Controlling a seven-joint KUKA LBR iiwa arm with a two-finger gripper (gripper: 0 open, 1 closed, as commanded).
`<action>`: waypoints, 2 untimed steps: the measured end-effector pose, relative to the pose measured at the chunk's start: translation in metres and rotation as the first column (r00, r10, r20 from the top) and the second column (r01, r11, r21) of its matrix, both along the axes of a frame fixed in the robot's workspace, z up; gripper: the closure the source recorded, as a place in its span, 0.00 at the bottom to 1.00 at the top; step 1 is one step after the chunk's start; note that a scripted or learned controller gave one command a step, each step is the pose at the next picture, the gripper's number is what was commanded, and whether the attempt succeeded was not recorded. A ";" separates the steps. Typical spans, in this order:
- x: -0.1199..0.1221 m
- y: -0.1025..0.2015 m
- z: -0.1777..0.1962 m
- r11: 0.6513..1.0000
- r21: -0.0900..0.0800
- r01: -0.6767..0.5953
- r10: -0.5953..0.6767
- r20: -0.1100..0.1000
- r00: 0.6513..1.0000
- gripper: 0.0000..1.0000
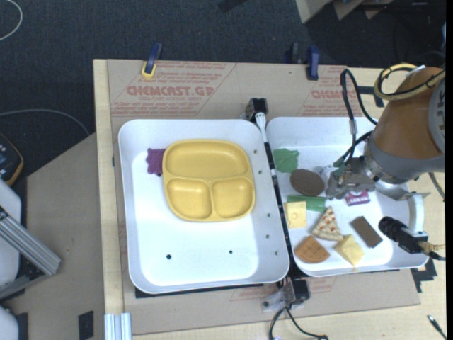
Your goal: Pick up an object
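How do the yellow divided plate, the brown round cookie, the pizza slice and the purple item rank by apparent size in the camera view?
1. yellow divided plate, by far
2. brown round cookie and pizza slice, too alike to rank
3. purple item, partly hidden by the plate

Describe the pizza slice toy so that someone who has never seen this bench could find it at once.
Look in the right white bin, at the group of small food toys near its front edge. The pizza slice is the flat triangle lying between the pale yellow cheese block and the brown chocolate bar. Unlike its neighbours, it has a tan crust and red dots on a light topping.
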State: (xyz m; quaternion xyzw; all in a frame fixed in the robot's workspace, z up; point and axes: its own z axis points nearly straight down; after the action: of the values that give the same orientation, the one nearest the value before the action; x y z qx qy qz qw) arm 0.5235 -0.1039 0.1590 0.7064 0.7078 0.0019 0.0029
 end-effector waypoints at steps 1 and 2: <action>0.004 0.002 0.044 1.000 0.000 0.000 0.000 0.000 1.000 1.00; 0.006 0.002 0.067 1.000 0.000 0.001 -0.001 -0.001 1.000 1.00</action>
State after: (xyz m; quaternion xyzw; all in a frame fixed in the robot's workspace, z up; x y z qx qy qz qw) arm 0.5290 -0.1019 0.2264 0.7067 0.7076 0.0014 0.0026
